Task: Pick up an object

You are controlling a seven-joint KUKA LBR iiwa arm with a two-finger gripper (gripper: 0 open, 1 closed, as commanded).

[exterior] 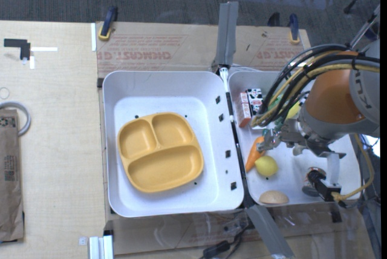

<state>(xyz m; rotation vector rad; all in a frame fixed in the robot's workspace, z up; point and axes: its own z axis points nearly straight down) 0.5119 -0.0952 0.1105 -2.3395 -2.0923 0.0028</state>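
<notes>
A yellow lemon (266,166) lies in the right white bin (290,206), touching the lower end of an orange carrot (254,154) that leans along the bin's left wall. Just below the lemon sits a tan bread roll (274,197). A small red and white carton (248,104) stands farther back. The grey arm (335,103) with its orange band hangs over this bin, its tool (275,138) just above the carrot; how its grip stands I cannot tell. The left white bin (121,191) holds a yellow divided plate (160,152). Both bins rest on the tabletop (54,131).

Yellow tray (160,152) (lemon (266,166) too)
</notes>
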